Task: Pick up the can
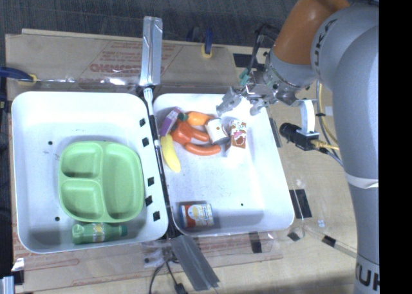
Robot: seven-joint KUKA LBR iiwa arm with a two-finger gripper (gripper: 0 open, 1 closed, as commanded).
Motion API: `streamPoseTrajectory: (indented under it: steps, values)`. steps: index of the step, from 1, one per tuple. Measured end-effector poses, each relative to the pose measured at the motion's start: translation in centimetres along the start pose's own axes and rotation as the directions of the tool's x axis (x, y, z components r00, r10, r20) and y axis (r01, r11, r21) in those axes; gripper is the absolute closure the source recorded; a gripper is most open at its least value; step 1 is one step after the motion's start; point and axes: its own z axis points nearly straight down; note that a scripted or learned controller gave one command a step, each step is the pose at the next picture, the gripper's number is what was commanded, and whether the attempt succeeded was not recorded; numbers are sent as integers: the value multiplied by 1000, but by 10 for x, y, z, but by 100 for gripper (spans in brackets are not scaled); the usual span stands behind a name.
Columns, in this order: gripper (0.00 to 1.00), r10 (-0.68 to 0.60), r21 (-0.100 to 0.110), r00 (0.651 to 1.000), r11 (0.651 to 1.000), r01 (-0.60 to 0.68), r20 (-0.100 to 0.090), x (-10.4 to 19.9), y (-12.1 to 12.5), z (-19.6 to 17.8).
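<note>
The can [196, 214] lies on its side at the near edge of the right bin [257, 183], its red and orange label facing up. My gripper [242, 103] hangs over the far right part of that bin, well away from the can, above a cluster of toy food. Its two fingers [226, 102] are spread apart with nothing between them.
Under the gripper lie a carton [238, 134], an orange carrot [196, 118], red sausages [201, 149], a yellow banana [170, 153] and a purple item [169, 119]. The left bin [29, 157] holds a green divided plate [101, 181] and a green bottle [99, 232].
</note>
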Motion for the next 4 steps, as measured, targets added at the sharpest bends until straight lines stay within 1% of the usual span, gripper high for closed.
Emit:
streamPoseTrajectory:
  steps: [1,2,3,4]
  values:
    - [0,-50,-30,999,998,50,8,-29,5,102]
    - [0,-332,-40,943,942,332,25,-46,-26,108]
    - [0,-490,-16,872,872,490,15,0,-75,98]
    - [0,-550,-35,834,833,552,38,-19,-109,111]
